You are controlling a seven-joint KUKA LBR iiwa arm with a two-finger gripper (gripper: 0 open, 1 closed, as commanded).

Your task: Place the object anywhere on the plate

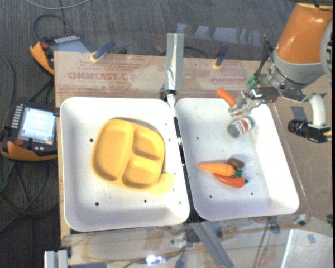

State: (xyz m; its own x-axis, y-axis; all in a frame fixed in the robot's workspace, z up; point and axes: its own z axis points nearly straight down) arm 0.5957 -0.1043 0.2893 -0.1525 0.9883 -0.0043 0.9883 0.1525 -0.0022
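We see the hand [241,106] poised over the right white bin [279,166], above a small grey-and-red can [240,127]; whether it grips, we cannot tell. The yellow compartmented plate [129,153] lies in the left bin [78,200].

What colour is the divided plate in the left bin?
Yellow; the plate shows best in the camera view.

The cardboard sheet [109,77] behind the bins bears faint red lettering, too blurred to read.
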